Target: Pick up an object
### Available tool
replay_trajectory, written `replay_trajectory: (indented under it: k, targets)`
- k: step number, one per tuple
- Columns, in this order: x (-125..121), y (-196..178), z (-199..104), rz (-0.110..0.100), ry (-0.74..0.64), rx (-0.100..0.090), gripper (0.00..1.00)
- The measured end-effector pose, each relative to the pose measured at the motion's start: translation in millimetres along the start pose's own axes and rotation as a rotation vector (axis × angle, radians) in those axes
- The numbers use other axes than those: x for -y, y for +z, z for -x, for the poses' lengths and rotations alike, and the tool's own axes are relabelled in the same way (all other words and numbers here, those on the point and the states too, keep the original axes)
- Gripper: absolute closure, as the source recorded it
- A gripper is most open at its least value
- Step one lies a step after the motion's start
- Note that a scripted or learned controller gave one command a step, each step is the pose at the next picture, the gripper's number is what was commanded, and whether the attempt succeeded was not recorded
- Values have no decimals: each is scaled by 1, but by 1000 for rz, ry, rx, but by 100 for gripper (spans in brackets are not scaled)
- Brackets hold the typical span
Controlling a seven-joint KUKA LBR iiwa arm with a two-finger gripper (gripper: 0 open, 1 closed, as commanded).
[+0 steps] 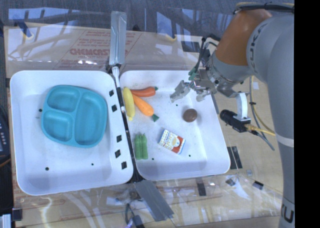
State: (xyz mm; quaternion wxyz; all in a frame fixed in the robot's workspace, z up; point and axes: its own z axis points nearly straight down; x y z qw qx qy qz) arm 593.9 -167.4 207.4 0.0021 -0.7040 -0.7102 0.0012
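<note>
1. The left bin (20, 137) holds one blue divided plate (74, 115), likely parked as a drop spot.
2. The right bin (215, 157) gathers the pickable toys: one yellow banana (129, 103), two carrots (143, 91) (144, 106), one green vegetable (141, 146), possibly beans, one small carton (171, 141), one brown ball (190, 115).
3. The gripper (189, 92) hangs over that bin's upper right, jaws apart, nothing between them; the ball lies near, just below.
</note>
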Motion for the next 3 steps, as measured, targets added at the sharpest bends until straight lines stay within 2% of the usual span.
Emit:
replay_trajectory:
  k: [1,2,3]
  targets:
    - [-17,115,-66,3,-85,3,0]
    - [-17,106,-66,1,-87,2,100]
    - [-22,14,-121,6,-51,0,100]
